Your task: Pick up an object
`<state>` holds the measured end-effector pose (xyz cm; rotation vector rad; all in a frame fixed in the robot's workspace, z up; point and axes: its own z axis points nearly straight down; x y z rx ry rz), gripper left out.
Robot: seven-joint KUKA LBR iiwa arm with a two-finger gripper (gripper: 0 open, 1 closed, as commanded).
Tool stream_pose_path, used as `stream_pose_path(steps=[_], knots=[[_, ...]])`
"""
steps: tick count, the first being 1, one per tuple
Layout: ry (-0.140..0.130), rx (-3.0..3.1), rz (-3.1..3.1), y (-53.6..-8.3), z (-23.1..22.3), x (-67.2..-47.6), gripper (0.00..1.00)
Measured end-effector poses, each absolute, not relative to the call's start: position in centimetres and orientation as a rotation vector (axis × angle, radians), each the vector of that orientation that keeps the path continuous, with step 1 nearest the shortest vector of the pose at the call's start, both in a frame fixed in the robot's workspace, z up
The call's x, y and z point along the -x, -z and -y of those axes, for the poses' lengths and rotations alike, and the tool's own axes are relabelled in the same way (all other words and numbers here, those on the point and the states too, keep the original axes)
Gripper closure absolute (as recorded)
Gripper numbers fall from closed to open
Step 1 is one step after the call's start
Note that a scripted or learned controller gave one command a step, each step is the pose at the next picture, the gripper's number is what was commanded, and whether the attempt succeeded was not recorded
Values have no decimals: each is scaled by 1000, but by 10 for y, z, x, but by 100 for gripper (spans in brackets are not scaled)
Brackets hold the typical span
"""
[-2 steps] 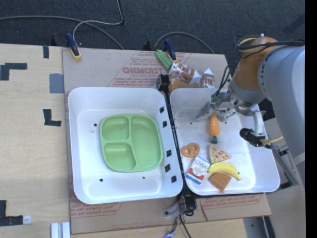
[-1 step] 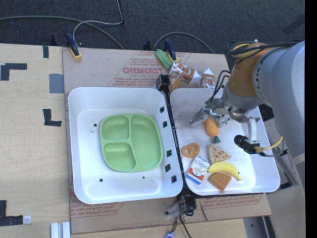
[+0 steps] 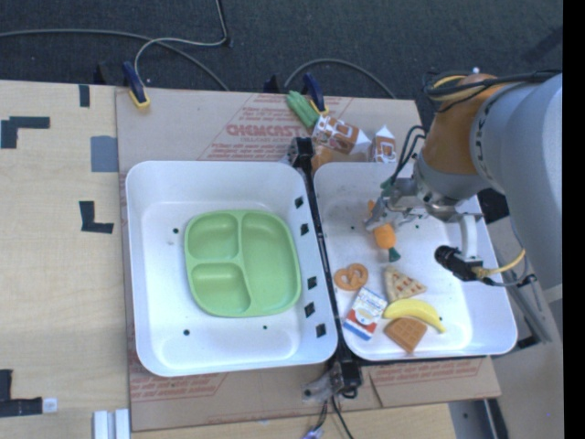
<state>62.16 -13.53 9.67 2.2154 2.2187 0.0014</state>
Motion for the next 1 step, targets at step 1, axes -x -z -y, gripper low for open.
stream_pose_path(steps=[1], knots=[[-1,-2219,-2225,-185,54,-602,100]])
